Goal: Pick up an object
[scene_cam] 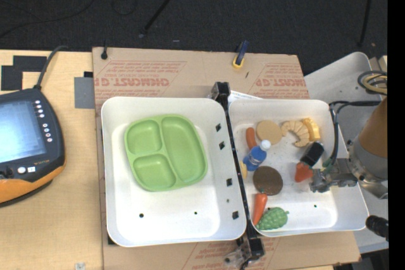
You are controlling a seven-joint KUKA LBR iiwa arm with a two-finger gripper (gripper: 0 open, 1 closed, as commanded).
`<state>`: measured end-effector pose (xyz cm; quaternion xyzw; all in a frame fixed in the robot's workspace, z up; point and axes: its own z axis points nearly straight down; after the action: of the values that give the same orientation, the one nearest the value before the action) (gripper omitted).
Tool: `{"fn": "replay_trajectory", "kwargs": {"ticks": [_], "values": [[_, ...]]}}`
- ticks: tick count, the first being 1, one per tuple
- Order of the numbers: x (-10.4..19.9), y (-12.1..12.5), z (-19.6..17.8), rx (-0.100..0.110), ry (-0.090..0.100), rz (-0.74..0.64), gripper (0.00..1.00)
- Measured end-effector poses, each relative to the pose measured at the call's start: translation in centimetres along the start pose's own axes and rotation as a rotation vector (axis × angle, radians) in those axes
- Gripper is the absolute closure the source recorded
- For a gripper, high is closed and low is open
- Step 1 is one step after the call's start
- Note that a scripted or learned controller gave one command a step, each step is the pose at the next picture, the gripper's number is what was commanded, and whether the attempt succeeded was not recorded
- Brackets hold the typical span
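Gripper (321,181) down in right bin (319,215), near its right wall; open or closed, cannot tell. Small red object (302,172) just left of it, contact unclear. Further left: blue bottle (255,157), brown disc (268,179), carrot (260,204), green grapes (273,219). Left bin (164,221) holds 1 green divided plate (166,152).

One arm (372,164) is recorded, cased in grey and ringed by a broad, rounded orange band (383,126). A small gripper (320,183) of dark grey metal is fitted at its end. A thin black cable (336,112) is looped beside the wrist.
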<state>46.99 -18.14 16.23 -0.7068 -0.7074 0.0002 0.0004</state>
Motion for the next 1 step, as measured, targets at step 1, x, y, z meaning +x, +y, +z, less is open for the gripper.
{"fn": "replay_trajectory", "kwargs": {"ticks": [1], "values": [[-0.69,0.65,-5.74,0.000,-0.001,0.000,1.00]]}}
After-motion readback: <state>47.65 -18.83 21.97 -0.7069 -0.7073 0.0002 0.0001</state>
